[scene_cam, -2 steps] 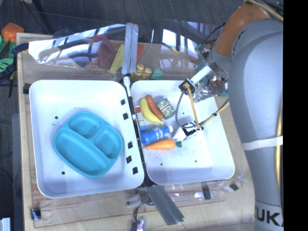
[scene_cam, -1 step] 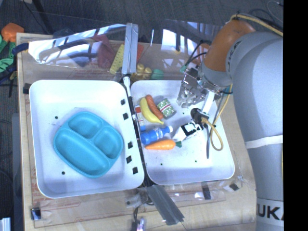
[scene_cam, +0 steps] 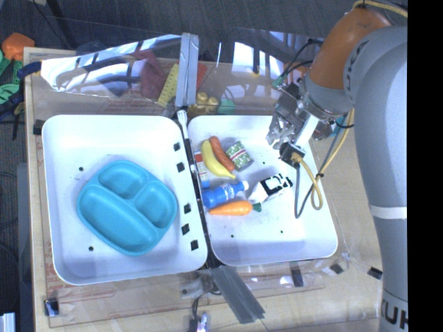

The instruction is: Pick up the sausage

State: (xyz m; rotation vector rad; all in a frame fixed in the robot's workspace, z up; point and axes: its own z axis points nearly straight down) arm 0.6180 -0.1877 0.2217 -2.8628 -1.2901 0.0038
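1. Right now I judge we are in the approach step: the gripper (scene_cam: pixel 282 138) hangs over the upper right part of the right bin (scene_cam: pixel 313 235), and nothing is between its fingers. From this angle I cannot tell if the fingers are spread or closed.
2. The sausage (scene_cam: pixel 221 152) lies in the right bin, near the wall between the two bins. It is reddish-brown, it lies at a slant, and it touches the banana (scene_cam: pixel 215 162) along one side.
3. For the next move, I think the gripper must travel to the left in the picture and go down over the sausage. The fingers should close across its narrow side. The banana is pressed against it, so one finger may catch the banana too.
4. In the right bin I also see a small green can (scene_cam: pixel 239 155), a blue bottle (scene_cam: pixel 223 195), a carrot (scene_cam: pixel 232 209) and a black-and-white object (scene_cam: pixel 275 185) that I cannot name.
5. The left bin (scene_cam: pixel 66 256) holds a blue divided plate (scene_cam: pixel 127 204).
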